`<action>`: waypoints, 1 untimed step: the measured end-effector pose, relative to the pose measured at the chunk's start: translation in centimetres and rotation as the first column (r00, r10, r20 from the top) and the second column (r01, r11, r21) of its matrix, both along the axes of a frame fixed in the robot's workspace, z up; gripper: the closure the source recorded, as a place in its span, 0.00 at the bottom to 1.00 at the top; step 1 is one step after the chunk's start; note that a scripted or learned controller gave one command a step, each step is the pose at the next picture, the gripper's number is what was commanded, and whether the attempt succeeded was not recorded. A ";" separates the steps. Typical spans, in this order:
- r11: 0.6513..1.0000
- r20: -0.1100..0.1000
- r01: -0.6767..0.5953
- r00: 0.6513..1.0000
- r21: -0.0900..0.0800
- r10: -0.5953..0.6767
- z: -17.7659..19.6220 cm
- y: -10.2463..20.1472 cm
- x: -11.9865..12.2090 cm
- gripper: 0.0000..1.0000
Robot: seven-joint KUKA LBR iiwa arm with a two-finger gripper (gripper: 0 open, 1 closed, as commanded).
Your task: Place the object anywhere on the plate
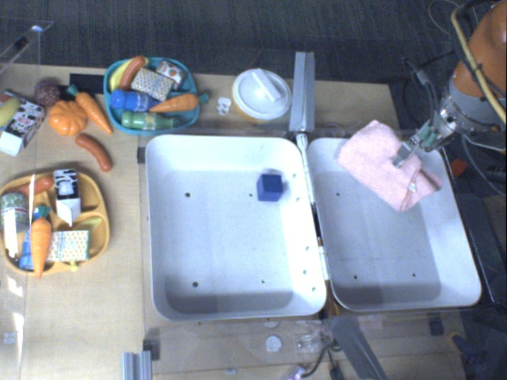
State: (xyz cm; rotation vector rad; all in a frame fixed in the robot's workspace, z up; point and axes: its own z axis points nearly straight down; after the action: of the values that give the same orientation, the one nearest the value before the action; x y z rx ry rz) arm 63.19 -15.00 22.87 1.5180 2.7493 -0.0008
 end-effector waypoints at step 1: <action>1.000 0.000 -0.005 1.000 0.001 0.005 -0.7 0.1 0.2 1.00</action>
State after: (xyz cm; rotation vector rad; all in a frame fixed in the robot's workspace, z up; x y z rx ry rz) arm 63.41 -14.85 22.21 1.5116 2.7535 -0.0002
